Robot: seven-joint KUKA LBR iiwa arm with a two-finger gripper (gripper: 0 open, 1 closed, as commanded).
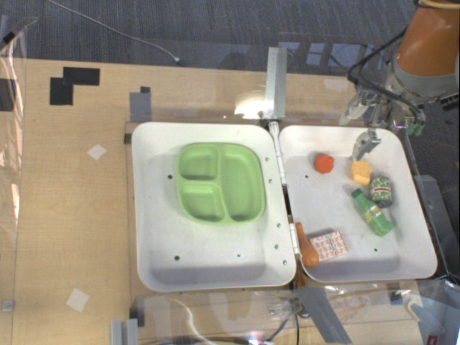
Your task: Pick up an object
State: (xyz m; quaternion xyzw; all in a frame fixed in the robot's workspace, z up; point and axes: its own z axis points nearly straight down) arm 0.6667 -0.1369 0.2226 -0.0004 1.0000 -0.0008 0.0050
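Hanging over the far right part of the right bin (pixel 402 264), my end effector (pixel 364 146) sits just above a small yellow block (pixel 361 170), and nothing is visibly held. I cannot tell its state from this view. That block is chunky and yellow-orange, lying near the bin's far edge. To its left I see a round red-orange ball (pixel 324 163). Just nearer than the block lies a small can with a green label (pixel 382 190), and touching it a green bottle (pixel 373 213) on its side. At the near left of this bin an orange carrot-shaped piece (pixel 307 246) rests beside a red-and-white patterned packet (pixel 330 245). My left bin (pixel 154 261) holds a green divided tray (pixel 219 183).
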